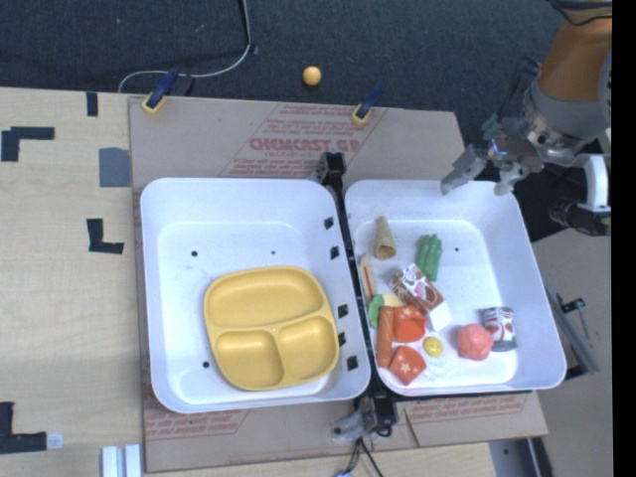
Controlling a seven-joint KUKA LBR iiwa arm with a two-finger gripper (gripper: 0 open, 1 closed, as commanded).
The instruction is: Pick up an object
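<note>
The small things are lying bunched in the right bin (517,241) — a green pepper (429,255), a cone (384,237), a red block (407,324), a pink lump (474,341), a can (499,326) — probably heaped there as pickings for the arm; the left bin (164,217) is carrying only a yellow tray (270,326). The hand (481,175) is hovering over the right bin's far rim, fingers spread apart and gripping nothing; the arm (576,58) is leaning in from the right, wrist tilted down — well short of the objects.
</note>
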